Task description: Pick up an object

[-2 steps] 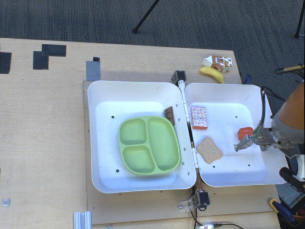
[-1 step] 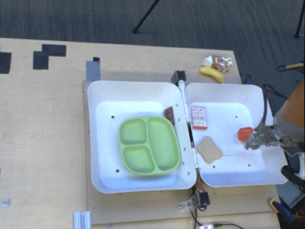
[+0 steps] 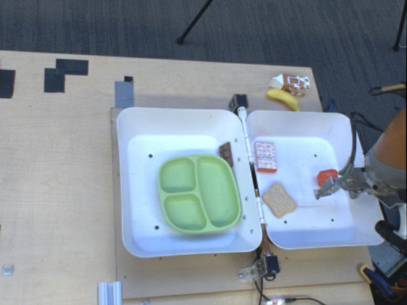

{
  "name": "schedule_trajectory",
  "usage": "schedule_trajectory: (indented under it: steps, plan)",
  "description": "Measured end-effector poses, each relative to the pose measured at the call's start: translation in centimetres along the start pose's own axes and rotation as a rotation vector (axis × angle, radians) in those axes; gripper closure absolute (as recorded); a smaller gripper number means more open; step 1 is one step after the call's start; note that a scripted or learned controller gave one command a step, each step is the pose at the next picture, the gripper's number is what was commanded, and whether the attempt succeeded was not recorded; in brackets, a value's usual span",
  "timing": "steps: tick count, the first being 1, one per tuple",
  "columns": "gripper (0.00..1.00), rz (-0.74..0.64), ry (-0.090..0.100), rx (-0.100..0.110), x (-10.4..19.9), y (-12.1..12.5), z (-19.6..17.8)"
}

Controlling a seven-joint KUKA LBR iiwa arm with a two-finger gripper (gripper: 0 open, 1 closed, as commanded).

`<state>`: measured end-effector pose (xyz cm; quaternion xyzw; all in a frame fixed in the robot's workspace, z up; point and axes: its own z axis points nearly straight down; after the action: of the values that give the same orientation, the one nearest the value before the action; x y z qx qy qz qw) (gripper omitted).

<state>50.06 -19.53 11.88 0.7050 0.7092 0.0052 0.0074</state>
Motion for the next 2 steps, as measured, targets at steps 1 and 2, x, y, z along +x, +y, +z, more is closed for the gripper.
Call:
schedule_trajectory:
  steps: [1, 2]
  plan:
    - [0.00, 0.005, 0.004, 0.016, 0.8, -1.3, -0.2]
    - [0.00, 0.005, 0.002, 0.015, -1.1, -1.3, -2.5]
